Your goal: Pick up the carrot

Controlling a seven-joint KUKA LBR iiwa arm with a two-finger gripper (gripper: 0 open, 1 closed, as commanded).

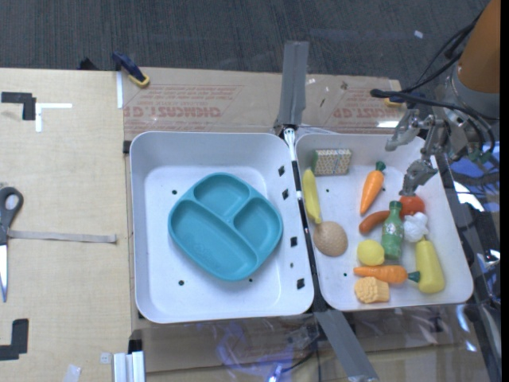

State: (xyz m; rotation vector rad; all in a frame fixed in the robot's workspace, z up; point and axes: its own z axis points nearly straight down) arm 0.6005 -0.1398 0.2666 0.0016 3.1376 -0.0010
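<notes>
Two carrots lie in the right bin (453, 213). One carrot (371, 190) lies near the bin's middle, with its green top pointing to the far side. The other carrot (383, 274) lies flat near the front, its green top pointing right. My gripper (409, 158) hangs over the bin's far right part, just right of the first carrot. It is open with nothing between its fingers. One fingertip (413, 178) is just above a red tomato (412, 205).
The right bin also holds a green bottle (392, 229), a brown sausage (372, 222), a lemon (370, 252), corn (371, 290), a yellow squash (429, 266), a white piece (416, 228), a potato (331, 238), a banana (311, 196) and a cracker block (332, 161). A blue divided plate (226, 226) lies in the left bin (147, 173).
</notes>
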